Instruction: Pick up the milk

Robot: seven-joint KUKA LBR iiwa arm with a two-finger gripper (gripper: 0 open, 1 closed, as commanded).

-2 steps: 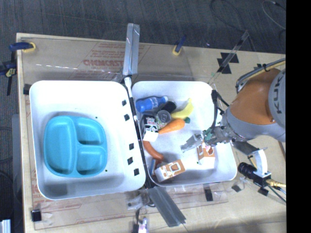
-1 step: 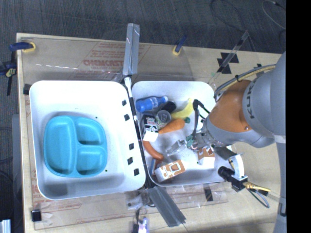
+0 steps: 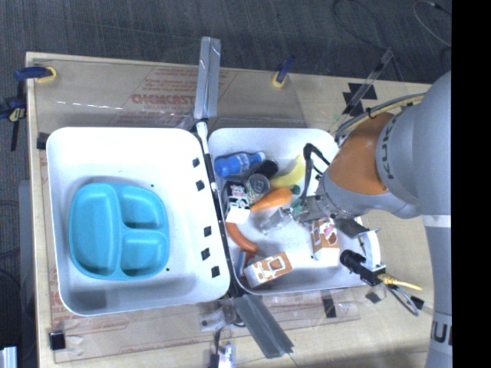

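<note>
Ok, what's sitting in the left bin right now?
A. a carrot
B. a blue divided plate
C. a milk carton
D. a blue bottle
B: the blue divided plate lies alone in the left bin, while the bottle, the carrot and the cartons are all in the right bin.

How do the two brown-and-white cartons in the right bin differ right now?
The front carton lies flat near the right bin's front wall, in open view; the other carton sits further right, beside the gripper, partly covered by the arm. The front carton's length runs roughly along the front wall; the other carton's runs more front to back. Both show brown and white print.
</note>
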